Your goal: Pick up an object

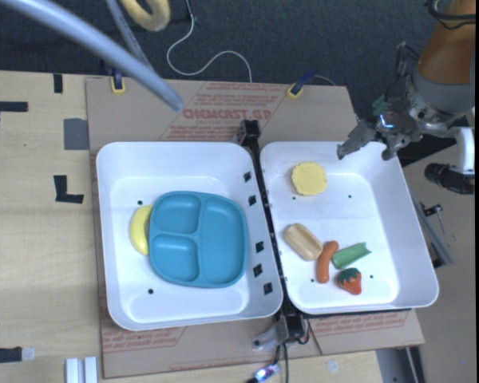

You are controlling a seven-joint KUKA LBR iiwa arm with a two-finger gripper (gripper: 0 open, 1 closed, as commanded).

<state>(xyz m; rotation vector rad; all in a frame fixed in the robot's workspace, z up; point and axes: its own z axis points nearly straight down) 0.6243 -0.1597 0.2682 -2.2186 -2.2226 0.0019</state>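
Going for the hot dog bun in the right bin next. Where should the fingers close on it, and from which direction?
Probably from straight above, closing across the middle of the hot dog bun. It lies flat and slanted, its long axis running from upper left to lower right, so the fingers should straddle its short width. The sausage sits close to its lower-right end; the upper-left half offers more room. The gripper hovers at the bin's top-right corner.

Left bin (112, 214) holds a divided plate (198, 238) with a banana (140, 230) at its left. Right bin (399, 214) holds a cookie (309, 179) at back; bun (302, 241), sausage (325, 261), pepper (350, 254), strawberry (350, 280) in front.
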